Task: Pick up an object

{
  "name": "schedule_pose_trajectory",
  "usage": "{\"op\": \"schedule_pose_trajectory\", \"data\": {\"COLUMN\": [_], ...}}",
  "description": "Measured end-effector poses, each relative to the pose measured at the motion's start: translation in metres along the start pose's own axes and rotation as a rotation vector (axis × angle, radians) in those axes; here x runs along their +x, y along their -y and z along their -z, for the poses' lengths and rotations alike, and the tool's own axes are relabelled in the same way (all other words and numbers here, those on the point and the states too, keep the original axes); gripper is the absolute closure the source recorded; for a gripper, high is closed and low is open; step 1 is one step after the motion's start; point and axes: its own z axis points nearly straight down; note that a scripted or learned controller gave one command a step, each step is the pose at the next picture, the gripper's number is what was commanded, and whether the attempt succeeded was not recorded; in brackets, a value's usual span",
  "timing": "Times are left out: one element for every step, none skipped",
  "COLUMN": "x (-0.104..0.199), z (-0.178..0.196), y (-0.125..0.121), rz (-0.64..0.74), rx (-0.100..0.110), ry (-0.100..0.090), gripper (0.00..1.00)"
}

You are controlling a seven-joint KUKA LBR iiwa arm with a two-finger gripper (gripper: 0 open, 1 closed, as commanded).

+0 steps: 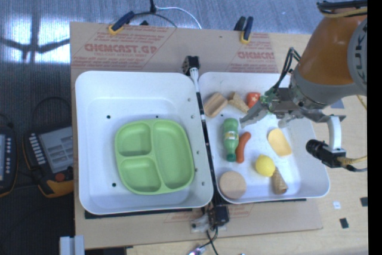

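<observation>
My gripper (261,120) hangs over the right bin (316,185), just below a small red tomato (253,98). Its fingers are spread open with bare bin floor between them. One fingertip (243,121) points toward a green bottle (230,138) and an orange-red sausage (242,147). The other fingertip (280,122) is just above a yellow cheese wedge (279,142). Two tan bread pieces (215,104) lie at the bin's far left. A lemon (265,165), a round bun (232,184) and a brown chunk (279,182) lie toward the near edge.
The left bin (95,92) holds a green divided plate (155,156). The arm's orange band (328,51) looms over the right bin's far right corner. A black fitting (322,152) on a cable sticks out at the bin's right rim.
</observation>
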Motion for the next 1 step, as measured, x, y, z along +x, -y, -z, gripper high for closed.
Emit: {"op": "schedule_pose_trajectory", "data": {"x": [0.0037], "z": [-0.1353], "y": [-0.0234], "rz": [-0.043], "rx": [-0.001], "ry": [0.000], "gripper": [0.00]}}
